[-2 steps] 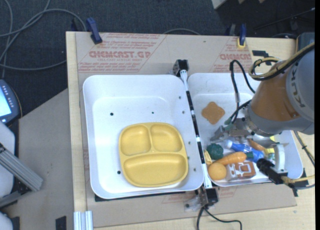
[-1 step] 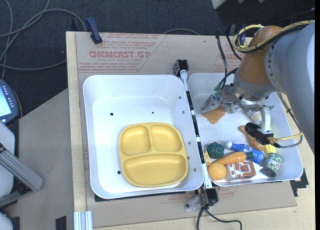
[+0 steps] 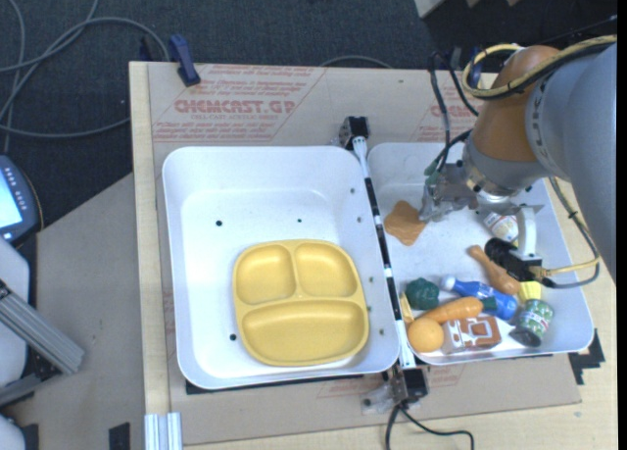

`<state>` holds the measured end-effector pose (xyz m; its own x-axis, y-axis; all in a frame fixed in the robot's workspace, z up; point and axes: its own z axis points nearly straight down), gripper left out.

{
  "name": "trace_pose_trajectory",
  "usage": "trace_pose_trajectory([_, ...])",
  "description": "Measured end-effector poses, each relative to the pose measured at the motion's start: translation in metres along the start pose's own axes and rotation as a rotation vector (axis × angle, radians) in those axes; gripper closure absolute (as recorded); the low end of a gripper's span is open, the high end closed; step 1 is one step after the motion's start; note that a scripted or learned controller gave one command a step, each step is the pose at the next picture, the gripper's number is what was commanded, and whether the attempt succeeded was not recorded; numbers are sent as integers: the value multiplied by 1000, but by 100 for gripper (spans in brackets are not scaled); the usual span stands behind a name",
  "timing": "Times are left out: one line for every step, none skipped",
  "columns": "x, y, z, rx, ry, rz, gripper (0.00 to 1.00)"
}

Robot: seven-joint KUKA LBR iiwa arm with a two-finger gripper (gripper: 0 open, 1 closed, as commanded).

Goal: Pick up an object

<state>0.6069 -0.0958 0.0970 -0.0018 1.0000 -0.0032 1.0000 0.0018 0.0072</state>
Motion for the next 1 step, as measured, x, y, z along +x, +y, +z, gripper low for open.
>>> trace_pose_trajectory([-39,-37,-65,2,0,6,100])
